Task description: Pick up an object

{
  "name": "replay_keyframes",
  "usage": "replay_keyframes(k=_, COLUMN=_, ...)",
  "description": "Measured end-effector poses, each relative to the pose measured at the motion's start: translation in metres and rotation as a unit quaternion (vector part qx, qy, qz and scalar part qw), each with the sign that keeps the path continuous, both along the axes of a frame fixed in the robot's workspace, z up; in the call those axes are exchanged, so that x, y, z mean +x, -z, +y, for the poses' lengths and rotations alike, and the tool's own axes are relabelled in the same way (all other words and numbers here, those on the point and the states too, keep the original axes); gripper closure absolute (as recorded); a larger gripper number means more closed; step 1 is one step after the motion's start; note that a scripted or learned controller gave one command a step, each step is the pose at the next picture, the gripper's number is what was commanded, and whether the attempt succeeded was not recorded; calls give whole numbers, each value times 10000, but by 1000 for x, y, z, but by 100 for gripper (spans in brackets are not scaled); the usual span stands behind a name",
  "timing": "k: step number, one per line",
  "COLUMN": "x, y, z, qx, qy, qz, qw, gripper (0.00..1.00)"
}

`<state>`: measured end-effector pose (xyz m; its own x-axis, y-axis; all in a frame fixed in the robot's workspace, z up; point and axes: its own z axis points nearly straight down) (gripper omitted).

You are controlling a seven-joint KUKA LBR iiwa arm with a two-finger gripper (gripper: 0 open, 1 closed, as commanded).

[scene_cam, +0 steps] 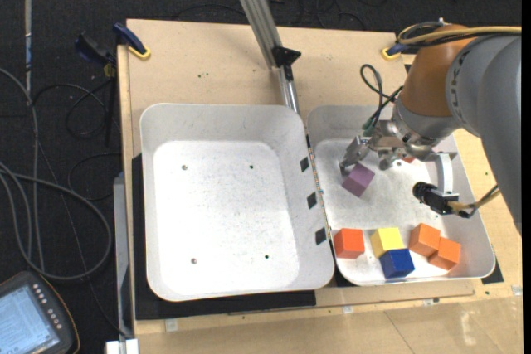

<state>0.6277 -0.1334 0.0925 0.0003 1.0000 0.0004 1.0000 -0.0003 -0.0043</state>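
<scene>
The pincer (358,166) sits against the purple block (358,179) in the right bin (473,261) — whether clamped cannot be told. Risk: a shallow, corner-only grip lets the block slip free on lifting.

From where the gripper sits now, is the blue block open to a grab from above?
Probably yes. The blue block lies uncovered near the right bin's front wall. The yellow block touches it behind, so the fingers may crowd there. The gripper is above the purple block.

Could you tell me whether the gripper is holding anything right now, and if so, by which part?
The gripper appears to hold the purple block by its upper end, between the fingers.
</scene>
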Motion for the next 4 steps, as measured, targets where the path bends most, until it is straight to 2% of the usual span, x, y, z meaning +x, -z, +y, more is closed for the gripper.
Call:
replay_keyframes(k=1, x=2, y=-14, z=-1, qx=-6, qy=4, qz=-34, qw=10000, gripper=100)
replay_keyframes(k=3, x=16, y=-115, z=13, qx=-8, qy=-21, qz=-58, qw=10000, gripper=100)
replay_keyframes(k=4, x=18, y=-145, z=13, qx=-7, qy=-15, qz=-49, qw=10000, gripper=100)
